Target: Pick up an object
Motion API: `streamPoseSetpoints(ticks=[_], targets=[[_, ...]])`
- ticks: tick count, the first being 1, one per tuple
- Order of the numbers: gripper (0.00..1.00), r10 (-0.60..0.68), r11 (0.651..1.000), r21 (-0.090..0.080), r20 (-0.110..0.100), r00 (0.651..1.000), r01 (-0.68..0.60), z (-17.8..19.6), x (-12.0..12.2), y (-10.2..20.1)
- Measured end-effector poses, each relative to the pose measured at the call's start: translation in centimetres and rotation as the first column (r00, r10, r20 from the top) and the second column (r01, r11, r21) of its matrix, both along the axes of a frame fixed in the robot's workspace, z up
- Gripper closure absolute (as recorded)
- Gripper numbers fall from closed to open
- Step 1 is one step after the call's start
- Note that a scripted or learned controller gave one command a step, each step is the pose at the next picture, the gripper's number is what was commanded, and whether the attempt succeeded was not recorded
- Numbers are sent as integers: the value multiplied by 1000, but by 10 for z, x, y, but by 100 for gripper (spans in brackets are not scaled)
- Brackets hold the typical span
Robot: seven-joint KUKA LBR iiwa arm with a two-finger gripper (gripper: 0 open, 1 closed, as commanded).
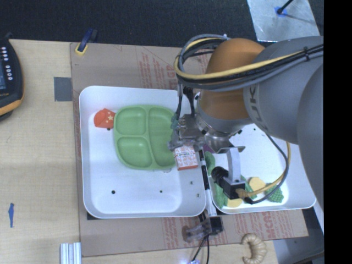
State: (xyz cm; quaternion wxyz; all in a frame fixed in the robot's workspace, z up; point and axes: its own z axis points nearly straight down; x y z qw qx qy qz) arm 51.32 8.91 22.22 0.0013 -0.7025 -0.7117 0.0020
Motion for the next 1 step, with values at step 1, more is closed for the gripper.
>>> streamPoseSetpoints(ticks=[1], targets=[[100, -15, 1000, -1, 3, 1000, 15, 6, 22, -59]])
